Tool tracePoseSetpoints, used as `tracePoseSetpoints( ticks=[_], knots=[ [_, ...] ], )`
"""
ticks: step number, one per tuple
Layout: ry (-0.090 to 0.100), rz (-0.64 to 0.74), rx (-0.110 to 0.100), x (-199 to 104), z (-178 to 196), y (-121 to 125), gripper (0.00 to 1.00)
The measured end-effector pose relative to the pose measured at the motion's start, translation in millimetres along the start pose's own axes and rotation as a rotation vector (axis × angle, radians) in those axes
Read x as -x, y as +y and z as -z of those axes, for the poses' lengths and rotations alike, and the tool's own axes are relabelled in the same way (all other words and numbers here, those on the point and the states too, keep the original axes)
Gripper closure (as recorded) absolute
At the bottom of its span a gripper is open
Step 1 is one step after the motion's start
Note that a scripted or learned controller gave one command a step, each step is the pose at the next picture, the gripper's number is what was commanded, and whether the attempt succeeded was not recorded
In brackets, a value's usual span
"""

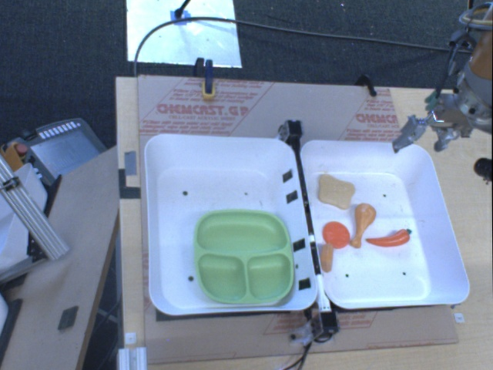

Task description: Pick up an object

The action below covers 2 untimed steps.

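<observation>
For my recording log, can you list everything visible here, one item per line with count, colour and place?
Bins: 2, white, side by side on the bench.
Divided plate: 1, green, left bin, front.
Bread slice: 1, tan, right bin.
Drumstick: 1, orange-brown, right bin.
Tomato slice: 1, red, right bin.
Chilli pepper: 1, red-orange, right bin.
Small piece: 1, orange, right bin's left wall; type unclear.
Clamp: 1, yellow, board's back edge.
Gripper: 1, grey, above right bin's back right corner, holding nothing.
</observation>
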<state>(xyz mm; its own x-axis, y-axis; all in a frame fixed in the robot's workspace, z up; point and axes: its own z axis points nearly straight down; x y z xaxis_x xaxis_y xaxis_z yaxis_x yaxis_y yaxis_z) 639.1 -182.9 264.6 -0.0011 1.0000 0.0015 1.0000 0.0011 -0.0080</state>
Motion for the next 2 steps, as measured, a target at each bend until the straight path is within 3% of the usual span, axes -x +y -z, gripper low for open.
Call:
tracePoseSetpoints(
  ticks=[1,2],
  knots=[
    [-0.002,0.002,0.010,0,7,2,0.00],
    [-0.001,0.000,0.005,7,-53,2,0.00]
  ],
)
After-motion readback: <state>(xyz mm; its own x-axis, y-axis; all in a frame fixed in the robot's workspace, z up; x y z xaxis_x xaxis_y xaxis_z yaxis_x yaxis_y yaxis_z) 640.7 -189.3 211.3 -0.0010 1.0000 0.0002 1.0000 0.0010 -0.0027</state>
